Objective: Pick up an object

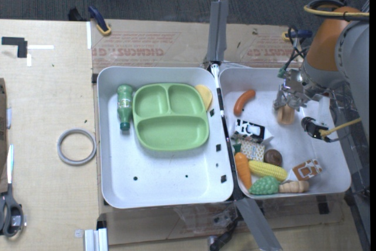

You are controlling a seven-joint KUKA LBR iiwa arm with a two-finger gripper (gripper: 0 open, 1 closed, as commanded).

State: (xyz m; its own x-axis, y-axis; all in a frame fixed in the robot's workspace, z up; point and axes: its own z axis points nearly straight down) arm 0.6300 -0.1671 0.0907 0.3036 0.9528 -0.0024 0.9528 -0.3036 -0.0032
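My gripper hangs over the upper part of the right bin, directly above a small tan block. The block's top meets the gripper's tip, and I cannot make out whether it is gripped. Elsewhere in this bin lie an orange-red sausage, a black-and-white card, a checkered cracker, a carrot, a corn cob, a brown round piece, a green bumpy toy, a bread stick and a small brown house-shaped box.
The left bin holds a green divided plate, a green bottle and a yellow piece. A black plug on a yellow cable hangs near the gripper. A tape ring and scissors lie on the bench.
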